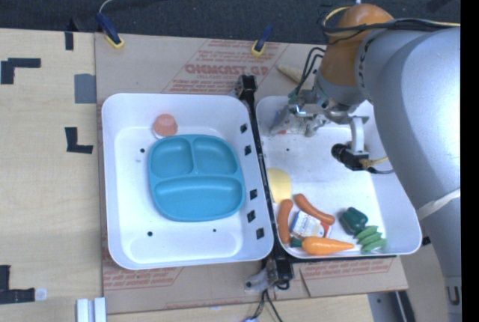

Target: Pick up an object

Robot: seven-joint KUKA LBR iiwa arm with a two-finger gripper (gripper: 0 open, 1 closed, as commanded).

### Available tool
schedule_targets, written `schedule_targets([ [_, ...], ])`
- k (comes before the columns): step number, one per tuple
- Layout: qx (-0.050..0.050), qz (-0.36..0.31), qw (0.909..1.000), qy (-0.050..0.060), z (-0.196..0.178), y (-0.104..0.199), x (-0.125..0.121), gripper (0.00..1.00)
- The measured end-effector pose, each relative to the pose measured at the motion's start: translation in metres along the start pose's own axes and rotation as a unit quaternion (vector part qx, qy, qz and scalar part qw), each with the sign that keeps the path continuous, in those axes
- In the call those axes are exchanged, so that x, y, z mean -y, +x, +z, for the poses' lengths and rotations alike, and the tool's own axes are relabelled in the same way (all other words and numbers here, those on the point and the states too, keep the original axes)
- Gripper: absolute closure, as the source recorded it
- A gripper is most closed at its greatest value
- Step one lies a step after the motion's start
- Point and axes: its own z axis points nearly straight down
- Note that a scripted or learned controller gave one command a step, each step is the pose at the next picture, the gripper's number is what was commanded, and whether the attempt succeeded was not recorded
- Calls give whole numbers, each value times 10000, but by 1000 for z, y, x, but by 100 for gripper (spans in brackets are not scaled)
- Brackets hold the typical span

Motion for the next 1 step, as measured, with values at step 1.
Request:
schedule_targets([
  [1,3,2,10000,-10,-128,37,57,100],
])
